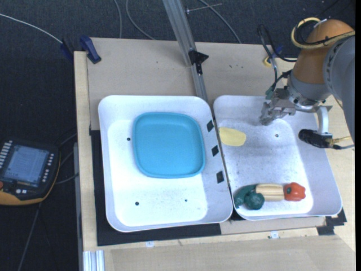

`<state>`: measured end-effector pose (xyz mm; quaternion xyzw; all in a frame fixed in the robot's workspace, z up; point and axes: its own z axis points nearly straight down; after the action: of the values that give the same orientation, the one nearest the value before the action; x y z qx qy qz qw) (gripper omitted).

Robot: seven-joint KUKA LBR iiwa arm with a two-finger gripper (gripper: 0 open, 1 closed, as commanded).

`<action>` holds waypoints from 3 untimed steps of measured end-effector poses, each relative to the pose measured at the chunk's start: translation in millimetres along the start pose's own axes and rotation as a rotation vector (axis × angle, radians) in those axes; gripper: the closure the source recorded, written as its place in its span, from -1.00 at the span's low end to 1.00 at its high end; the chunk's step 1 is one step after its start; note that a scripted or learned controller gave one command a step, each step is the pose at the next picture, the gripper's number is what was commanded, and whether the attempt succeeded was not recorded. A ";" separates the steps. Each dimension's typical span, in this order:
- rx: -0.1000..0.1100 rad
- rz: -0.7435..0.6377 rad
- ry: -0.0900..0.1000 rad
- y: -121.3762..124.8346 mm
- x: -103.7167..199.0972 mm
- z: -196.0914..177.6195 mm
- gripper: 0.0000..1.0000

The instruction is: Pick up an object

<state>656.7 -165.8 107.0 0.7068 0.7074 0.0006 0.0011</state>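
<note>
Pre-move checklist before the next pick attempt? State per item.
1. Candidates in the right bin: ok. Yellow piece near its left wall; green item, tan item and red item in a row along the near edge.
2. End effector over the right bin: ok, at its far end.
3. End effector carrying nothing: cannot tell, too small to read.
4. Yellow piece standing apart from other items: ok.
5. Near-edge row separable: not ok, the three touch and sit close to the wall.
6. Left bin: holds a blue plate, away from the arm.
</note>
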 end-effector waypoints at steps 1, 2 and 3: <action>-0.002 0.001 0.000 0.6 -2.5 -42.9 1.00; -0.004 0.000 -0.001 10.5 0.4 -101.4 1.00; -0.003 0.000 -0.001 11.5 0.3 -155.1 1.00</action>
<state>667.9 -165.3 262.2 0.7069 0.7073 0.0017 0.0025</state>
